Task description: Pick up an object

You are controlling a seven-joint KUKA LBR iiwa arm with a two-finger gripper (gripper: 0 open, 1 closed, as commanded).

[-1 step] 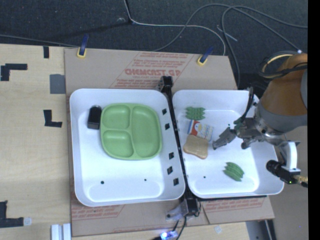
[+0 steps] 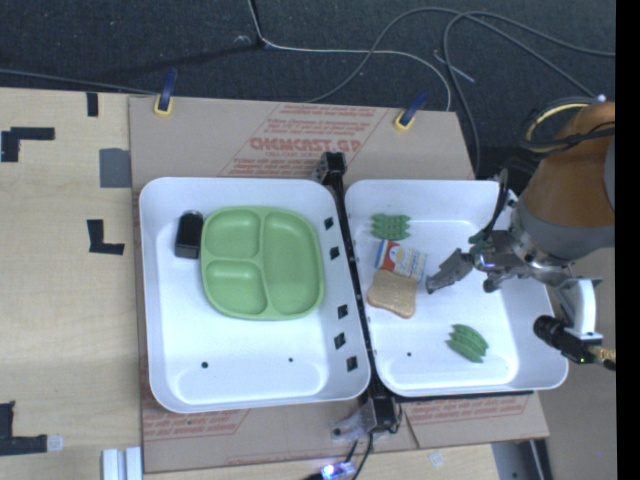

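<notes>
Gripper (image 2: 447, 271) over right bin (image 2: 500, 200), finger state not readable, nothing seen held | step: approach | nearest target: bread slice (image 2: 392, 295) just at its 8 o'clock, small carton (image 2: 400, 259) beside | next: descend over slice, close, lift

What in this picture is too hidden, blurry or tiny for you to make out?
- The pincer: its tips blur into one dark shape over the right bin, so open or shut is unclear.
- The small carton: print too small to read.
- The black block beside the green tray: too dark and small to identify.
- The arm: cut off by the right edge.
</notes>
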